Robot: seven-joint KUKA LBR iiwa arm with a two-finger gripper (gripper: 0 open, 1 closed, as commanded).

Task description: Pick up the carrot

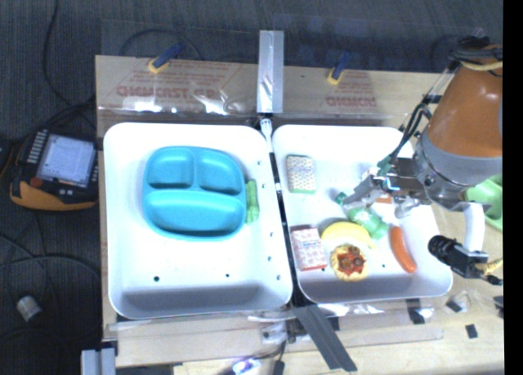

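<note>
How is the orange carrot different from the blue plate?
The carrot is orange, thin and long; the blue plate is wide, rounded and split into compartments. The carrot is much smaller than the plate. The carrot lies in the right bin, close to the gripper; the plate lies in the left bin, far from it. Both rest loose inside a white bin.
</note>
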